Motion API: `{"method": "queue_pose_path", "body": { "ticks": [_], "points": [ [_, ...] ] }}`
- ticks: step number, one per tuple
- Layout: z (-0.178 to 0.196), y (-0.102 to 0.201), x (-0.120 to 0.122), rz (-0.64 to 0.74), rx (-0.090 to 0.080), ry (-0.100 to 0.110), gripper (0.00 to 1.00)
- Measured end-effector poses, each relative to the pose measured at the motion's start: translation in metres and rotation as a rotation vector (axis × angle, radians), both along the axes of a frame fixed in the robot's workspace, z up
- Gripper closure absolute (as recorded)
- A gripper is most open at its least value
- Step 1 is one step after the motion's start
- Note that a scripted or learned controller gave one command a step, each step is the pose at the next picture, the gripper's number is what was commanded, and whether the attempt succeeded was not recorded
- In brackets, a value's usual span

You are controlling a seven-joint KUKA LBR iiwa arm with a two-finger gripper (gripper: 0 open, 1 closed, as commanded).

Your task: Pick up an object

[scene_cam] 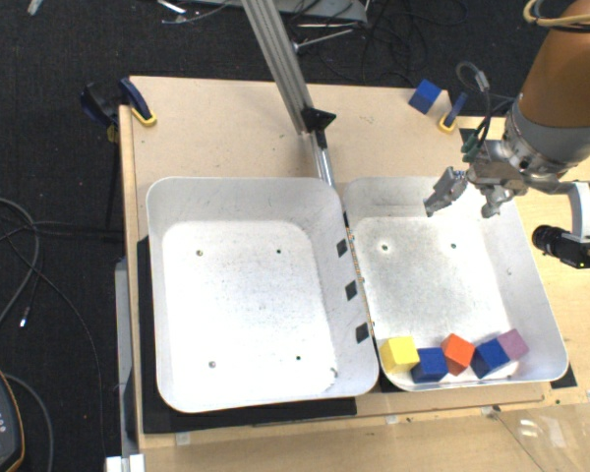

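Camera view: the end effector [469,195] hangs over the far edge of the right bin [531,293], its two fingers spread apart with nothing between them. Five blocks lie clustered along the near wall of that bin, well apart from the end effector — a yellow block [399,352], a blue block [430,364] touching it, an orange block [458,350], a second blue block [490,356] and a pale purple block [512,343] (the last sits nearest the right wall). The left bin [167,264] adjoins the right one. On the counter [226,126], beyond the bins, a further blue cube [426,95] rests near the far edge.
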State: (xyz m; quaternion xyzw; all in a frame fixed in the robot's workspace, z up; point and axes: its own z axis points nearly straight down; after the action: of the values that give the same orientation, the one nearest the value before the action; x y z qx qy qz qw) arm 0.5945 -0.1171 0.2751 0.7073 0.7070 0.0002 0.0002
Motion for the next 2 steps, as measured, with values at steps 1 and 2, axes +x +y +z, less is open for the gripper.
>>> {"method": "queue_pose_path", "body": {
  "ticks": [1,2],
  "points": [
    [-0.134,0.017,0.031,0.004,0.001,0.008,0.0],
    [-0.119,0.015,0.033,0.001,-0.001,-0.002,1.0]
  ]
}}
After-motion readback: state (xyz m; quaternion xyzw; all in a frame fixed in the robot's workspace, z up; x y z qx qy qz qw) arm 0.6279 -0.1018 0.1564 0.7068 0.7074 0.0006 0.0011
